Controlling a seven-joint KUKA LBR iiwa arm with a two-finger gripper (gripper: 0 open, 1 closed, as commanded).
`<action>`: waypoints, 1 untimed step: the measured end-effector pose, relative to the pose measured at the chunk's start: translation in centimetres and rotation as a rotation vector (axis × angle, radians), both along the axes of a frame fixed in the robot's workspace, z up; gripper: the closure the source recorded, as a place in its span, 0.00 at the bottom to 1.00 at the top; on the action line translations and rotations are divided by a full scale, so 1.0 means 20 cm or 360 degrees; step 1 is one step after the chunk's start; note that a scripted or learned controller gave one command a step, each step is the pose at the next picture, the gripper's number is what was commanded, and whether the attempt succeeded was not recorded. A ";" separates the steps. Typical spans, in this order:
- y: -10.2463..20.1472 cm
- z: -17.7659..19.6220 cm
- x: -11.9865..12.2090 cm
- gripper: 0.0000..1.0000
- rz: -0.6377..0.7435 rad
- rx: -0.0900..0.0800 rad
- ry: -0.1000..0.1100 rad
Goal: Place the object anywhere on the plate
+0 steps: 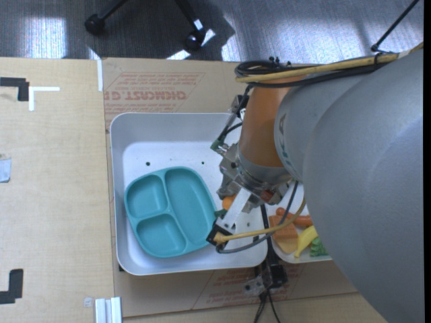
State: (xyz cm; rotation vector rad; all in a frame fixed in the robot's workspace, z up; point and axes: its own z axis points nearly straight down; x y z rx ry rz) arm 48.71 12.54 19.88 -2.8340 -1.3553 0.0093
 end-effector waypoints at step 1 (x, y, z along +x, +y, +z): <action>0.00 0.00 0.00 0.00 0.0001 0.0000 0.0000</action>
